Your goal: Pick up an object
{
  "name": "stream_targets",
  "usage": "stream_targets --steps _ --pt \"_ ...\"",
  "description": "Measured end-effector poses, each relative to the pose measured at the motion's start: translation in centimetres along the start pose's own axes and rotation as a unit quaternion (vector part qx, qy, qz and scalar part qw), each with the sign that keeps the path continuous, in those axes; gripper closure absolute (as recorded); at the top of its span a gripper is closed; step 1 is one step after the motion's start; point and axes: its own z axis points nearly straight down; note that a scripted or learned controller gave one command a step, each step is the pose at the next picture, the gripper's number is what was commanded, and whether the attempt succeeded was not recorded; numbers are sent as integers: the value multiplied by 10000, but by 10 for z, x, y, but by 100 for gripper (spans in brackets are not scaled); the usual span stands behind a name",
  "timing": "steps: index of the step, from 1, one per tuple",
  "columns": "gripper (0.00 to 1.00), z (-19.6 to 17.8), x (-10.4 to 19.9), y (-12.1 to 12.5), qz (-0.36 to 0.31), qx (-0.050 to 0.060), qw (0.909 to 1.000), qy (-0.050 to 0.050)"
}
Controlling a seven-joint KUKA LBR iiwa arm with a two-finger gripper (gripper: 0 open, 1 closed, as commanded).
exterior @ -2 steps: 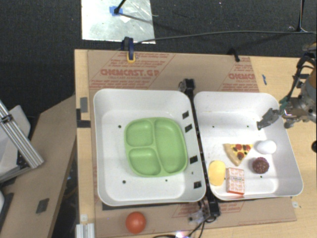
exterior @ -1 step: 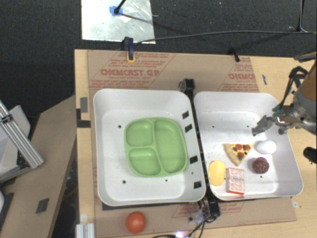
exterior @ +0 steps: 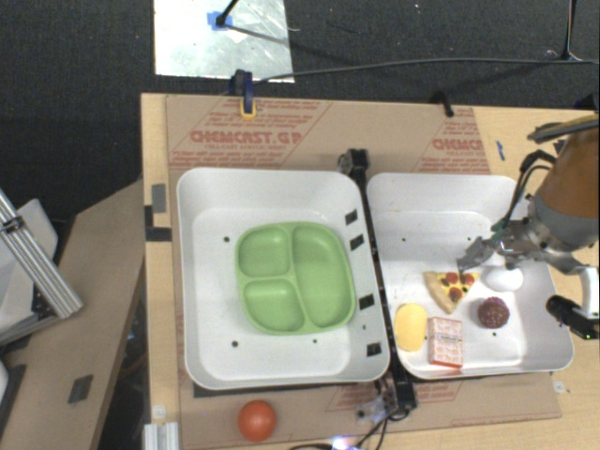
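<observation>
The right bin (exterior: 441,204) holds a toy pizza slice (exterior: 446,289), a yellow oval piece (exterior: 410,326), a small red and white box (exterior: 445,342), a dark red ball (exterior: 493,313) and a white rounded object (exterior: 507,277). My gripper (exterior: 480,251) hangs over the right half of this bin, just above and to the right of the pizza slice and close to the white object. I see nothing held in it. The grey arm with its orange band (exterior: 572,190) comes in from the right edge.
The left bin (exterior: 202,251) carries a green divided plate (exterior: 294,277). An orange ball (exterior: 256,420) lies on the bench in front of the left bin. A black divider with clips (exterior: 370,279) runs between the bins. A metal frame (exterior: 33,261) stands at the far left.
</observation>
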Motion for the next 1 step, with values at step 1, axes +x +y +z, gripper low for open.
stream_targets --steps 1 --pt "0 47 0 2 8 -37 10000 0"
